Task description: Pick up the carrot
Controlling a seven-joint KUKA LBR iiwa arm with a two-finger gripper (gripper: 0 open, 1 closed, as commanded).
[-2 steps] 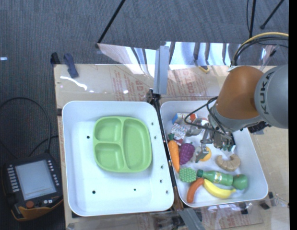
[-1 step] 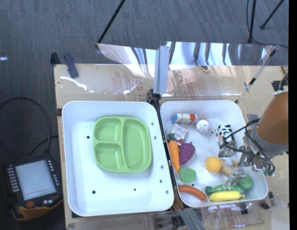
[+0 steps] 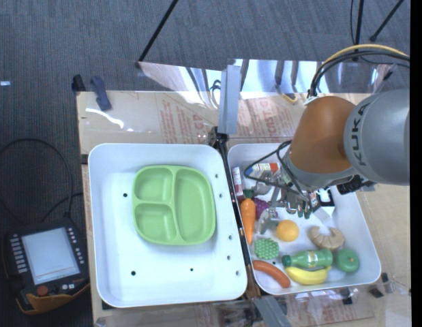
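Observation:
The carrot [image 3: 247, 216] is orange and lies lengthwise against the left wall of the right bin [image 3: 366, 234]. My gripper [image 3: 269, 216] hangs low over that bin, just right of the carrot, close to it and beside a purple item [image 3: 261, 206]. Nothing shows as held. The grey arm and its orange band [image 3: 320, 138] cover the bin's upper middle.
Around the gripper lie an orange [image 3: 287, 231], a green dotted ball [image 3: 266, 248], a croissant [image 3: 325, 237], a green bottle [image 3: 311, 259], a banana [image 3: 306, 275], a sausage [image 3: 270, 273] and a green fruit [image 3: 347, 259]. The left bin [image 3: 108, 264] holds a green divided plate [image 3: 174, 204].

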